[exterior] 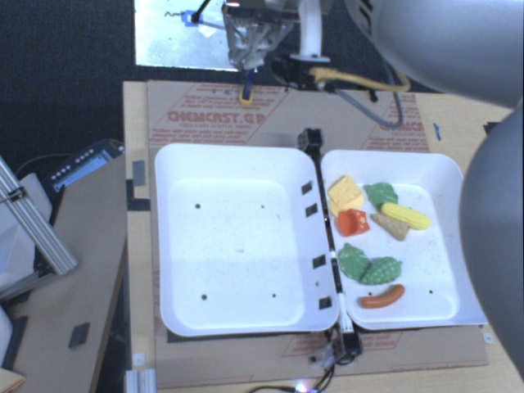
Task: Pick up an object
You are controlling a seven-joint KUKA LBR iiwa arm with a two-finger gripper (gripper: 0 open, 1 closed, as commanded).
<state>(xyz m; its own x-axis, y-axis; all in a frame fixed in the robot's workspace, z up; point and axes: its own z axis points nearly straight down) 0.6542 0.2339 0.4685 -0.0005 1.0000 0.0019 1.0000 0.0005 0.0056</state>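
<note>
Left bin (229, 244) bare white, likely the drop side; gripper (246, 72) hangs high above the cardboard (213, 115) behind both bins, well apart from any toy, probably parked between tries; it has hold of nothing, and how far it is open I cannot tell. Right bin (442, 170) carries the lot, bunched toward the divider: cheese wedge (345, 191), red piece (353, 221), green pieces (368, 266); corn cob (405, 215) seems the likeliest pick, long axis running left-right, dipping slightly to the right; sausage (381, 297) near the front, long axis also left-right.
</note>
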